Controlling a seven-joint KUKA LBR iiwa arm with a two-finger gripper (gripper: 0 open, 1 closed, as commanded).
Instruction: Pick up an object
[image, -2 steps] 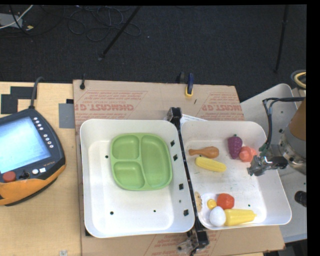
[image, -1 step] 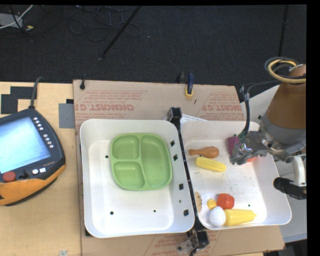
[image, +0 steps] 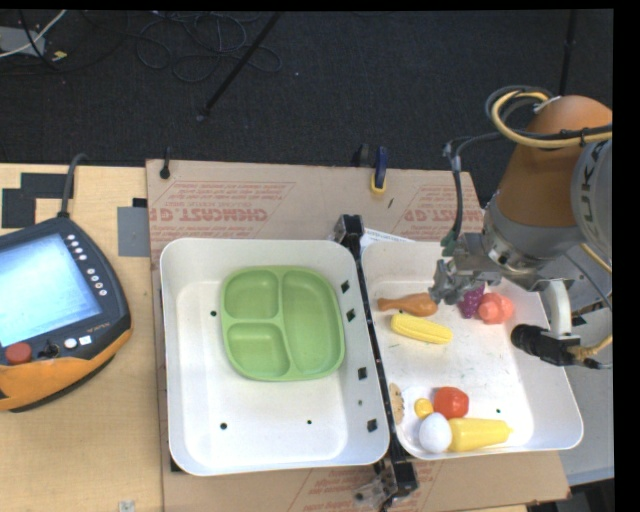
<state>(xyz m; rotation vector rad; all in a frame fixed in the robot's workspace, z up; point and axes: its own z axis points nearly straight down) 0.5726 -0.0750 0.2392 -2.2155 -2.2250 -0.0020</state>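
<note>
**benchwatcher:** ok going left to right. At the counter's left edge there's a teach pendant (image: 55, 305), orange and grey with a lit screen. Next the left bin (image: 190, 420), shallow glossy white plastic, with a green divided plate (image: 282, 325) lying flat in the middle, three compartments, matte looking. Then the right bin (image: 545, 425) with all the toy food

**gripnerd:** which piece is it going for?

**benchwatcher:** hard to call. The end effector (image: 455, 285) hangs over the back of the right bin, just above the drumstick (image: 407, 303) and beside the purple grapes (image: 471, 301) and a pink piece (image: 492, 309). Can't tell if it's spread or pinched, the wrist blocks it. Nothing visibly held

**gripnerd:** what would you take?

**benchwatcher:** my guess, the drumstick. Looks like hollow hard plastic, so light and stiff, bit slippery. I'd pinch across the fat end, the thin handle could squirt out. The corn cob (image: 421, 329) just in front is bumpy, probably grippier across its middle

**gripnerd:** and the front stuff?

**benchwatcher:** near the front edge: a cookie (image: 397, 403) against the left wall, red tomato (image: 451, 402), white egg (image: 434, 433), yellow pepper (image: 480, 433), bunched up touching. Round and smooth, egg likely rolls away
</note>
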